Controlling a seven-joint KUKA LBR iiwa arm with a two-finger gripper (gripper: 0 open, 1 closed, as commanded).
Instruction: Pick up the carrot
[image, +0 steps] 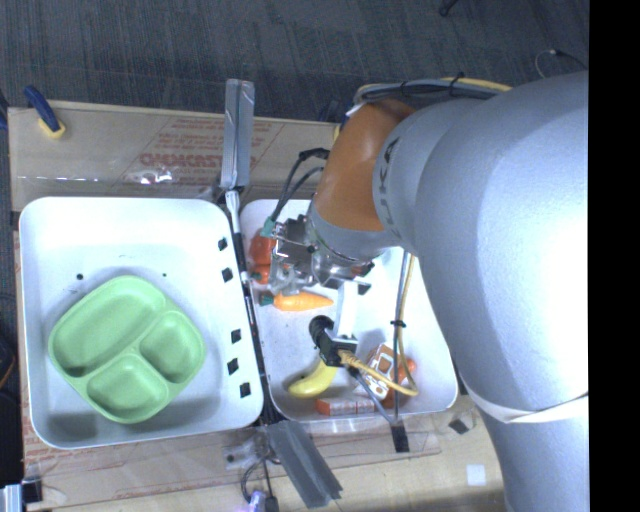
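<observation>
The carrot is a small orange cone with a green stub at its left end. It lies on its side in the right bin, near that bin's left wall. My gripper hangs directly above it, at the end of the grey arm with the orange band. The gripper's metal body hides the gap between it and the carrot, so I cannot tell whether they touch.
A red-orange object sits just left of the gripper against the bin's wall. A banana, a red stick-like item and an orange-and-white packet lie at the right bin's front. The left bin holds a green divided plate.
</observation>
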